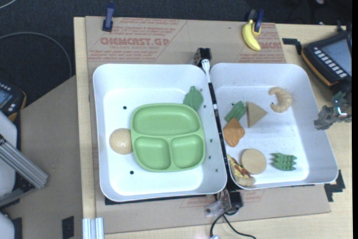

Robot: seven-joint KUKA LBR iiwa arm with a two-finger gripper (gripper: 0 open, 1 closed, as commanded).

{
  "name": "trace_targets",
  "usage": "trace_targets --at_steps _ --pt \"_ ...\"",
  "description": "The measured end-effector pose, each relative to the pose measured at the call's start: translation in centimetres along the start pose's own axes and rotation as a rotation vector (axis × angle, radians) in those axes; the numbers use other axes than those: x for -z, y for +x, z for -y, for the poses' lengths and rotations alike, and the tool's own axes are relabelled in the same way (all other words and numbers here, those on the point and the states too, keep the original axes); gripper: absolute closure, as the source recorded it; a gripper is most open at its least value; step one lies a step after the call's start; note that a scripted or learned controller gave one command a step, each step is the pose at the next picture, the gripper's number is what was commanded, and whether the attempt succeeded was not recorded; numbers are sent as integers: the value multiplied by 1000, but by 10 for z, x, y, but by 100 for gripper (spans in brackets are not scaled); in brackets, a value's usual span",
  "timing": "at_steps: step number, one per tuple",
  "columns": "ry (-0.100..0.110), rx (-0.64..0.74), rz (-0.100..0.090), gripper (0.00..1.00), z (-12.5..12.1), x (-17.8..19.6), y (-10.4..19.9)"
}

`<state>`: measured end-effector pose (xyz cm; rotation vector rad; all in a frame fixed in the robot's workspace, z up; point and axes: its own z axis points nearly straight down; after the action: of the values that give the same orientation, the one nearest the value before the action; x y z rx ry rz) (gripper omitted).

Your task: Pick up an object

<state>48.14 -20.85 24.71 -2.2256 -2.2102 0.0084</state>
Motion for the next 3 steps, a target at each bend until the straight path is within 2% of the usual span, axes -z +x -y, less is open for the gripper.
trace_targets --at_steps 1,2,3 --pt "-22 20 -1 100 -5 126 106" --pt "-1 -1 0 100 -3 59 22" --pt "0 3 -2 100 -14 -51 -17"
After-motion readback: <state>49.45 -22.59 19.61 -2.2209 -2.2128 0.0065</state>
